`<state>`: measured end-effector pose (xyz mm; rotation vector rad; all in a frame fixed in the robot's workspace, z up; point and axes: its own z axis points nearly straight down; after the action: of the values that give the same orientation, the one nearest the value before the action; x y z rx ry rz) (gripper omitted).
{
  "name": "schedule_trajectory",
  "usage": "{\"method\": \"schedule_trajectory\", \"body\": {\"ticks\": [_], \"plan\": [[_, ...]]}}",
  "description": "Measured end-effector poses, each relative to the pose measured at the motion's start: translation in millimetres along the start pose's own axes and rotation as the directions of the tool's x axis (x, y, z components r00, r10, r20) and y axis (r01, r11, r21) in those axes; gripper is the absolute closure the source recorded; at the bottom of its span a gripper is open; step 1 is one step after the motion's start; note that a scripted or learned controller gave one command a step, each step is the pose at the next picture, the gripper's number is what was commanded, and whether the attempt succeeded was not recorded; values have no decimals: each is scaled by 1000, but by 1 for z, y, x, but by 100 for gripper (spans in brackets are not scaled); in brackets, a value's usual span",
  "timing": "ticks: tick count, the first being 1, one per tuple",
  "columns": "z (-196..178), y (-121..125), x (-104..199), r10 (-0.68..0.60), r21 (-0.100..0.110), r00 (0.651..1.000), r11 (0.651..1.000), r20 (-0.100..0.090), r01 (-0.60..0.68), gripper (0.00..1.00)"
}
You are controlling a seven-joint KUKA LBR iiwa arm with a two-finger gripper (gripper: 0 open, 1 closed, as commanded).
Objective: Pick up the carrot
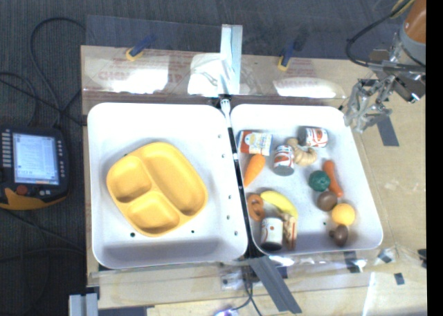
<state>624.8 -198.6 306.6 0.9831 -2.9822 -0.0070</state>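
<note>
A: Left bin (pixel 104 238) carries a yellow divided tray (pixel 156 187), set near its middle and angled. Nothing there matters for this step.

B: Right bin (pixel 370 238) then. Where's the carrot?

A: The carrot (pixel 254 168) lies against the bin's left wall, toward the far-left corner, thick end up by a red-and-white carton (pixel 256 142), tip pointing toward the near edge. There is a second thin orange piece (pixel 334 178) toward the right wall beside a green round item (pixel 319 181); I read it as a different thing, possibly another carrot, too small to be sure.

B: Neighbours around the first one?

A: The carton touches or nearly touches its top end. A small can (pixel 283 158) sits just beside it to the right. A banana (pixel 279 203) lies below, near its tip. The wall hems in its left side.

B: And the gripper?

A: The gripper (pixel 365 106) hangs outside the bin, off its far-right corner, over the bench (pixel 398 169). Fingers look spread, with nothing between them, though the view is small.

B: So the approach?

A: My judgement: cross to the left wall, come straight down over the carrot's mid-body, fingers closing across its narrow width. One finger must slip between carrot and wall; the risk is clipping the rim or nudging the can.
</note>
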Motion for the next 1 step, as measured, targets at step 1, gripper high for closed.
{"method": "schedule_trajectory", "body": {"ticks": [1], "plan": [[-76,-34,-8,-149,11,989,989,6,149,100]]}}
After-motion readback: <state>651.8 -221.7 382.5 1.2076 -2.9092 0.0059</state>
